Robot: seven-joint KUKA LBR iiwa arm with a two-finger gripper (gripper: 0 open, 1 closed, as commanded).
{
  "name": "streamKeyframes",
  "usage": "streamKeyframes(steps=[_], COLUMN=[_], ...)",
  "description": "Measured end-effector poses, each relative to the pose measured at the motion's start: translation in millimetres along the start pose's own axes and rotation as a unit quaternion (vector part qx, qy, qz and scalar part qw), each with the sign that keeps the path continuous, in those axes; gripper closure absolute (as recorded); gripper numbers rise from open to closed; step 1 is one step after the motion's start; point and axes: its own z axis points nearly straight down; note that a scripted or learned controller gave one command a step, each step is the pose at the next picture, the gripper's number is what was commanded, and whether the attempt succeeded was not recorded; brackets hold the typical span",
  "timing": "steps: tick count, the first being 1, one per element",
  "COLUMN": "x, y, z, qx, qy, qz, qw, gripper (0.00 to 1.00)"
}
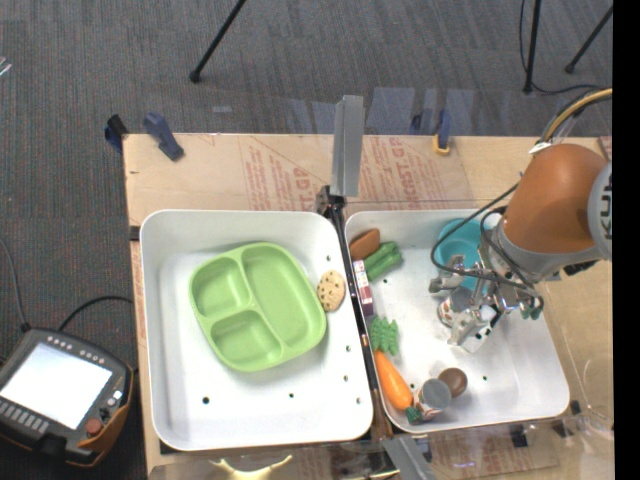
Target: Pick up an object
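My gripper [466, 330] hangs low over the middle of the right bin [520, 388], with the arm's orange band [550, 203] above it at the right. A teal bowl [455, 243] lies partly under the wrist at the bin's back. Along the bin's left side lie a brown sausage [364, 242], a green vegetable [383, 260], a small leafy green piece [385, 335] and an orange carrot [393, 380]. A small can [433, 396] and a brown round piece [453, 379] sit at the front, just below and left of the gripper. None of them touches the gripper.
The left bin [170, 388] holds a green divided plate [257, 306] and a cookie [331, 289] against its right wall. A pink packet [361, 286] sits by the divider between the bins. A tablet [55, 388] lies on the floor at lower left.
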Motion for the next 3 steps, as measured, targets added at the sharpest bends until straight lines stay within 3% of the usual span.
streamKeyframes(steps=[1, 2, 3], x=[-26.5, -54.4, -53.6], y=[-32.5, -38.6, 21.1], z=[-0.9, 0.2, -1.3], qx=[0.003, 0.002, 0.002], qy=[-0.002, 0.003, -0.003], qz=[0.019, 0.098, 0.182], qw=[0.9998, 0.9951, 0.9833], gripper=[0.0, 0.0, 0.0])
